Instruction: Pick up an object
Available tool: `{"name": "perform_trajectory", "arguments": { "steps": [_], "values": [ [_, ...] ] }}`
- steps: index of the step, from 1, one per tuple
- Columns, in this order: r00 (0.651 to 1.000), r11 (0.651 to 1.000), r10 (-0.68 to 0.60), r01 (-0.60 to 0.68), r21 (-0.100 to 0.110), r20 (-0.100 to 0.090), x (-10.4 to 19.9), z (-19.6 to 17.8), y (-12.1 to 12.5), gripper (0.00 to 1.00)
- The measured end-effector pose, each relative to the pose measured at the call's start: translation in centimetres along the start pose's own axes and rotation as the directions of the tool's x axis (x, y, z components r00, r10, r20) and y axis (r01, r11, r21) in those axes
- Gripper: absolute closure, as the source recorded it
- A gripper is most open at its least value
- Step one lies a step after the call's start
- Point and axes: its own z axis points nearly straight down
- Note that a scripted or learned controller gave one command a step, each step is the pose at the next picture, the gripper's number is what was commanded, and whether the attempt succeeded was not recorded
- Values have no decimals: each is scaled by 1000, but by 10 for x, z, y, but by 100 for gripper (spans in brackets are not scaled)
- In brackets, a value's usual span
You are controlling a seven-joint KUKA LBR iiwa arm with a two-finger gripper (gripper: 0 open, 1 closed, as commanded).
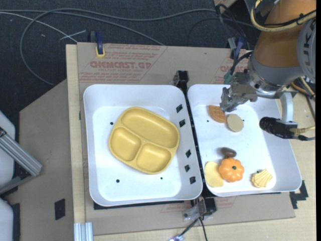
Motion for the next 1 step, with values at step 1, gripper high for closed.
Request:
{"name": "perform_trajectory", "arguments": {
  "steps": [1],
  "values": [
    [1000, 1000, 1, -1, 0, 0, 58, 4, 15, 100]
  ]
}}
